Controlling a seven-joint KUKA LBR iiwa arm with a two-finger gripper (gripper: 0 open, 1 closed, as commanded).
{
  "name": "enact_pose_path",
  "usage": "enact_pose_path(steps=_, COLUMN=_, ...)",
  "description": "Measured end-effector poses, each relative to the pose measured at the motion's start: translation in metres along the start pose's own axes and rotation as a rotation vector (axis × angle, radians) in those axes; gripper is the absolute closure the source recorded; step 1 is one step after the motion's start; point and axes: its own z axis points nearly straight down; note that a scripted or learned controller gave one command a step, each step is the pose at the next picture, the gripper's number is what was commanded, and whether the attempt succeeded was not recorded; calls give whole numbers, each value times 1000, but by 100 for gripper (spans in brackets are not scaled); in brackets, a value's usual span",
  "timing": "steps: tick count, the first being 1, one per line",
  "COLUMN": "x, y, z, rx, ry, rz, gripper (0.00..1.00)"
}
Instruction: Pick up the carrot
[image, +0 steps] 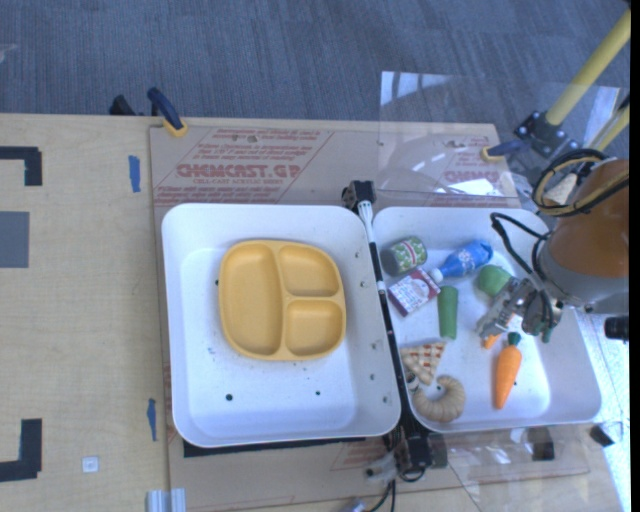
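We see an evenly, brightly lit scene under soft light from overhead. Shadows are faint: a thin dark line lies under the six o'clock rim of the shallow white plastic left bin (190, 330). Glare whitens the clear plastic sheet (440, 150) at one o'clock. The grey and orange arm (590, 240) at three o'clock looks soft and blurred; the pale wooden counter (70, 330) stays fairly sharp.
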Motion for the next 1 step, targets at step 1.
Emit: enact_pose_path(steps=1, x=27, y=111, z=-86, rx=-1, ry=14, rz=151, gripper=100)
